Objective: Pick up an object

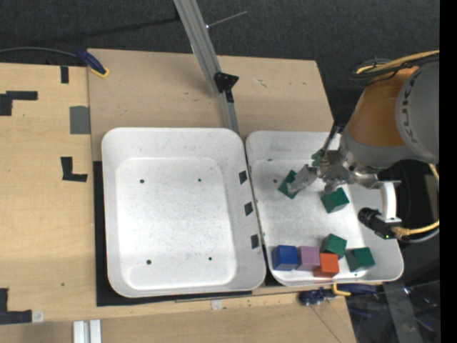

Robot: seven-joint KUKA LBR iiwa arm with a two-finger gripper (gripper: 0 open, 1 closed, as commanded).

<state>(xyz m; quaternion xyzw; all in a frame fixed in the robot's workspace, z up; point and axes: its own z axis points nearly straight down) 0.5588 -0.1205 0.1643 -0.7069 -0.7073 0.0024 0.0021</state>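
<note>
Camera view: gripper in the right bin, fingers clamped on a green block. Block appears light, rigid, smooth; grasp across opposite flat faces.

end effector over right bin | beside green block | blocks clustered at near edge
</note>
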